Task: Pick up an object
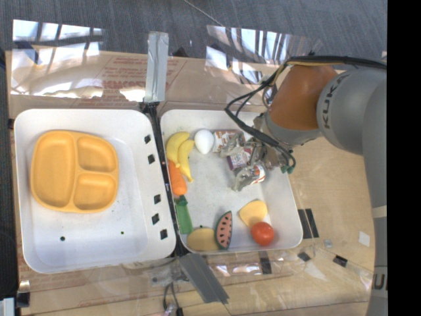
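The right bin [286, 196] holds toy food: a banana [179, 151], a white egg [204, 141], a carrot [177, 180], a green piece [183, 217], a watermelon slice [225, 230], a yellow wedge [253, 211], a red tomato [262, 233] and a pale yellow piece [202, 239]. My gripper [247, 166] hangs low over the bin's upper middle, right of the egg, beneath the orange-banded wrist [299, 97]. A small printed packet [227, 139] lies just left of it.
The left bin [39, 242] carries an orange divided plate [74, 170]. A black divider [161, 176] with clips separates the bins. Cables [247, 101] loop off the wrist over the right bin's top edge. Cardboard and tape lie behind the bins.
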You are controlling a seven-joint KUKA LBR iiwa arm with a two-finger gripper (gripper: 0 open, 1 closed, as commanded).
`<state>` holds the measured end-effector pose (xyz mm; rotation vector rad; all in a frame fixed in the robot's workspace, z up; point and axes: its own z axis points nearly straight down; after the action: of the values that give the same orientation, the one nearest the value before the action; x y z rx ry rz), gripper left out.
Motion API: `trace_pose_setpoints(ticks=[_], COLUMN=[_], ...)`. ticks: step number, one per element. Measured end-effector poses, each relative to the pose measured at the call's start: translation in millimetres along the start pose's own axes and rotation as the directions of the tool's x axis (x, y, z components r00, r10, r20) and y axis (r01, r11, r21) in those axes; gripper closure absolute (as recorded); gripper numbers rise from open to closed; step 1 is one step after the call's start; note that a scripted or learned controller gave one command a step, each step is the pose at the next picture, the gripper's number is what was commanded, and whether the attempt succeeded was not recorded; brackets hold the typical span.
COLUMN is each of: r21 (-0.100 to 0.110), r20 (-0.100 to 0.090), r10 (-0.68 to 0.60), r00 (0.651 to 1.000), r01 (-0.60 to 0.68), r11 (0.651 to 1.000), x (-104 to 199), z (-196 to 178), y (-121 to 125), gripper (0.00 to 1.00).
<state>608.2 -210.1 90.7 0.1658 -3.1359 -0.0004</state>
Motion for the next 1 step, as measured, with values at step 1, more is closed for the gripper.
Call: trace_pose_setpoints(ticks=[1], r21=[0.004], r20=[0.009], r10=[-0.008], r00=[1.000], r01=[0.008], r11=[1.000], x=[-3.8], z=[-14.7], y=[0.7], gripper=[1.00])
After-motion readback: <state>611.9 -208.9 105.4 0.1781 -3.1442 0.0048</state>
